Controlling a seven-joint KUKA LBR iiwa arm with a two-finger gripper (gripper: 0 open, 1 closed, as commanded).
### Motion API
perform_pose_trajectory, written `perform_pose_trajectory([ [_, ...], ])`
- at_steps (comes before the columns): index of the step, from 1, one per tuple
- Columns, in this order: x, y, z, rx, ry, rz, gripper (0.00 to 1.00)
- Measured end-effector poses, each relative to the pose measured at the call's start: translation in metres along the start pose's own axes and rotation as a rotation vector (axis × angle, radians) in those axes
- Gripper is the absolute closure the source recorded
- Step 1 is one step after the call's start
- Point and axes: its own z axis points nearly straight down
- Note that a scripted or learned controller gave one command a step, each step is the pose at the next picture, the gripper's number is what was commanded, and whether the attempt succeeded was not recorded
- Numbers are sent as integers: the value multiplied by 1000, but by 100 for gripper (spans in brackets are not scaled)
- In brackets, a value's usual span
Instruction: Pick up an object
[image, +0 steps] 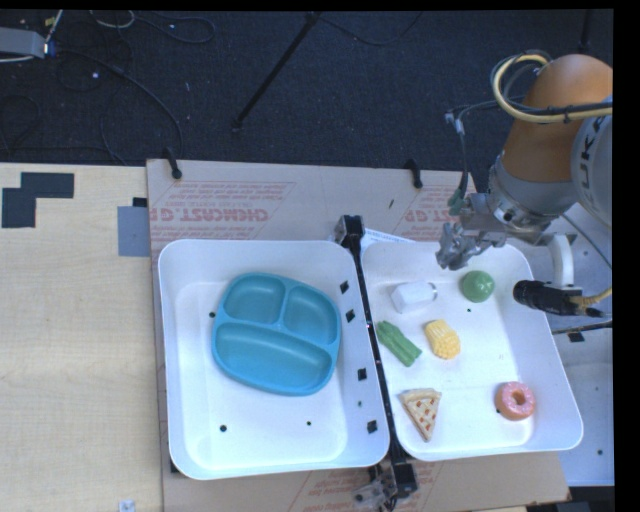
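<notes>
The right bin (545, 345) holds a green ball (477, 286), a small white block (412, 295), a yellow corn cob (442, 339), a green pod-shaped vegetable (398, 343), a pizza slice (422, 411) and a pink doughnut (515, 400). My gripper (453, 255) hangs over the back of this bin, just up and left of the green ball and to the right of the white block. Nothing shows between its fingers.
The left bin (190, 400) carries a blue divided plate (277, 332). A black divider (365, 345) runs between the two bins. A black cylindrical part (545, 296) sticks out over the right bin's right edge. Cardboard lies under both bins.
</notes>
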Motion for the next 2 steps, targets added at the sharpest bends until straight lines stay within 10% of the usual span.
perform_pose_trajectory([
  [2, 96, 12, 10, -1, -1, 0, 100],
])
